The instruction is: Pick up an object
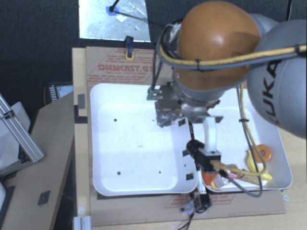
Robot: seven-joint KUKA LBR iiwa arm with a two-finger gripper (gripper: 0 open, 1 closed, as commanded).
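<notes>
The pickings lie in the near right corner of the right bin (282, 163): an orange ring (263, 153) lying flat, its hole showing pale; just beside it on the near side a yellow curved piece (263, 175), long and thin; farther left along the near wall a red piece (210, 178), partly covered by my own cabling, so I cannot tell its shape; the ring and the yellow piece look to be touching or nearly so, and the red piece sits apart from both, close to the wall between the bins; my gripper (167, 115) hangs over the right side of the left bin (92, 128), near the dividing wall and toward the far end, well apart from all three; from this slant I cannot tell how wide it stands or whether it has hold of anything; my wrist and orange band cover the far part of the right bin; the left bin's white floor lies broad and open to the left of my gripper, marked by a few small dark specks; both bins sit on a cardboard sheet (120, 68) with red print, its margin showing past the far and near rims.
</notes>
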